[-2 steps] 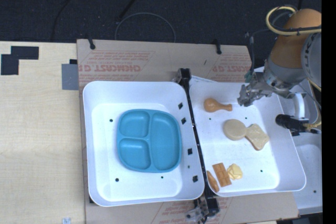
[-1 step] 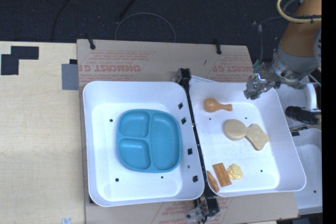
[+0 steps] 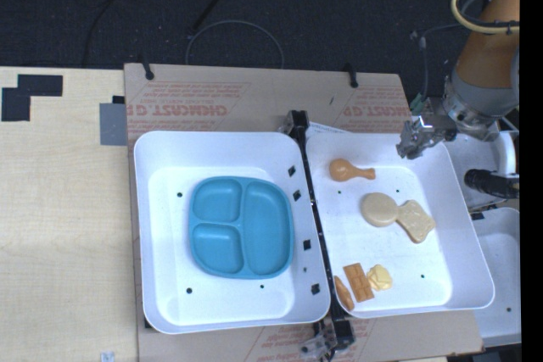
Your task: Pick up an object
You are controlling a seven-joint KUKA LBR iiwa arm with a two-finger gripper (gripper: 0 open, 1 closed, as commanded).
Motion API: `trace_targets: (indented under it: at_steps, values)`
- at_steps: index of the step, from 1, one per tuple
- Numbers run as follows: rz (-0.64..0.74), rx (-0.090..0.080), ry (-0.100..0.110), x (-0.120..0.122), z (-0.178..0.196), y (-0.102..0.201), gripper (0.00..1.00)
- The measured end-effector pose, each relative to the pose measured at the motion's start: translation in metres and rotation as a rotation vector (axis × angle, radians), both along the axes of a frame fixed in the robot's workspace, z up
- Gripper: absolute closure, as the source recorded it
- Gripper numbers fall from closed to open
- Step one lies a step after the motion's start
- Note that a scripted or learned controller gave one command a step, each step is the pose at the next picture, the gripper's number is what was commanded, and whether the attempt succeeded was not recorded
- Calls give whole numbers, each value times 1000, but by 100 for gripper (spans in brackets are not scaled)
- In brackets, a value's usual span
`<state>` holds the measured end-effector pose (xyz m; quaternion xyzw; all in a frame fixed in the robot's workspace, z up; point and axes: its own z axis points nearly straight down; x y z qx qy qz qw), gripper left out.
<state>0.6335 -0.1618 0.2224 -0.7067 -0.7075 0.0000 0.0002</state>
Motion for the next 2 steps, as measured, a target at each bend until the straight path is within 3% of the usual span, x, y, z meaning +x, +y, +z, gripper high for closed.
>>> trace_targets:
  at_steps: [2]
  values:
    - [3,1,2,8,16,110,100]
